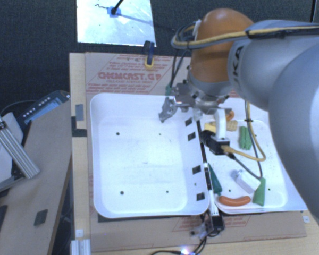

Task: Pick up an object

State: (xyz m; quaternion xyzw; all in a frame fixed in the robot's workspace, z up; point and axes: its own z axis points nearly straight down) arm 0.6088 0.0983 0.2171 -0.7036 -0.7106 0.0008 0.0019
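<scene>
My gripper (pixel 167 112) hangs over the far right corner of the left white bin (pixel 138 163), close to the divider between the bins. The grey arm with its orange band (pixel 218 41) comes in from the right and hides the far part of the right bin (pixel 279 195). In the right bin lie a green pod-like piece (pixel 245 137), a yellow piece (pixel 221 125), a small tan piece (pixel 232 125), a white block (pixel 244 180), a red-orange sausage shape (pixel 234 200), a green piece (pixel 260 190) and a dark green piece (pixel 215 180). Nothing shows under the gripper.
Both bins rest on a cardboard sheet (pixel 127 76). A yellow clamp (pixel 149 61) sits at its far edge. A shiny metal plate (pixel 114 15) lies beyond. A metal rail (pixel 13 147) and a dark device (pixel 45 105) stand at the left. A yellow cable (pixel 252 155) loops over the right bin.
</scene>
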